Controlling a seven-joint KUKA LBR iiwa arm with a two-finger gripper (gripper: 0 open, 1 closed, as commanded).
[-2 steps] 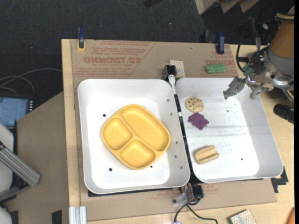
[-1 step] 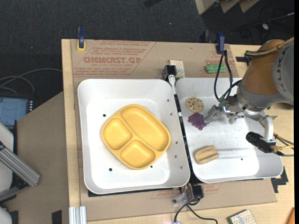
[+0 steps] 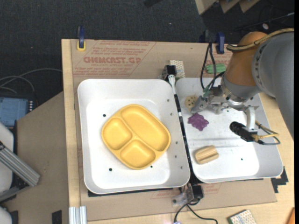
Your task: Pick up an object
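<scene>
The right bin [image 3: 261,164] holds a purple bunch-shaped thing [image 3: 198,121] near its left side. A tan bread-roll-shaped thing [image 3: 206,154] lies nearer the front. A small pale round cookie with dark spots [image 3: 190,101] sits at the back left corner. My gripper [image 3: 205,105] hangs low over the back left of this bin, just right of the cookie and just above and behind the purple thing. Nothing can be made out in its grasp.
The left bin [image 3: 93,97] holds a yellow three-compartment plate [image 3: 135,135] in its middle. A green thing [image 3: 215,69] lies at the back edge of the right bin, partly behind the arm. The arm's grey and orange body covers the right bin's back right.
</scene>
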